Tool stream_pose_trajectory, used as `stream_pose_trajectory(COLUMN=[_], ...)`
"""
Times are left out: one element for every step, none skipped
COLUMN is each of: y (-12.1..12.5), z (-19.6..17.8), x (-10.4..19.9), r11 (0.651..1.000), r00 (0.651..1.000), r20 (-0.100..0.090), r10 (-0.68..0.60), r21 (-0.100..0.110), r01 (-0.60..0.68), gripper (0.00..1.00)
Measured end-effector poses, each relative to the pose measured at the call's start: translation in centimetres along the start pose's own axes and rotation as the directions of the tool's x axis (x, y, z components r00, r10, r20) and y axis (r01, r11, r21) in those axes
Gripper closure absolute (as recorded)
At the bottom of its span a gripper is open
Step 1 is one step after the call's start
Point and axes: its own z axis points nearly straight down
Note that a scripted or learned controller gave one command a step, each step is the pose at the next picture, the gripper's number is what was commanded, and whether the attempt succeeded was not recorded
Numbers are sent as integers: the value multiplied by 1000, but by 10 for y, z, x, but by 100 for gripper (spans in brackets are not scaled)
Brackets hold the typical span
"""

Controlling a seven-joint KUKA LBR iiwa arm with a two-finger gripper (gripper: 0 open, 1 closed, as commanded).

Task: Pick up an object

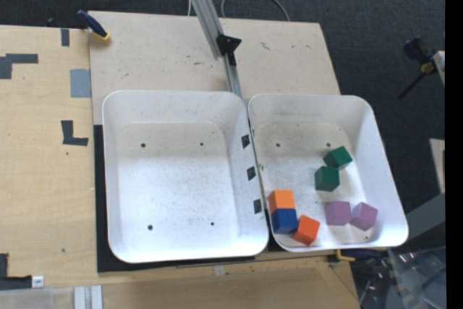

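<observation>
Blocks: seven small coloured cubes, all in the right bin (362, 106), gathered in its near half.
Green pair: one green block (338, 156) sits turned at an angle towards the bin's right wall; the second green block (327, 178) is just beside it, nearer to me. I cannot tell whether they touch.
Purple pair: two purple blocks (337, 213) (364, 216) lie side by side, seemingly touching, close to the near right corner.
Left-wall cluster: an orange block (281, 200) touches a blue block (284, 220) hard against the dividing wall, with a red-orange block (307, 229) just beside the blue one.
Left bin: the left bin (173, 155) offers nothing to grasp.
Desk: both bins rest on the desk (159, 47).
Jaws: I cannot tell whether they are wide or narrow.
Step in hand: I judge this to be the very start. No block is lifted, and a target has yet to be chosen.
Next move calls for: picking a block with free space on two opposite faces. The second green block looks best to me, being farthest from any wall.
Approach: I would come straight down with the jaws wide and turned to match its faces.
Risk: the clustered blocks and those near walls could jam a descent.
</observation>
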Motion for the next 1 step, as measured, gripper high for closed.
stream_pose_trajectory(y=[-12], z=[0], x=[0], r11=[1000], r00=[1000], r20=[0], r10=[0], r21=[0], r01=[0], gripper=[0])
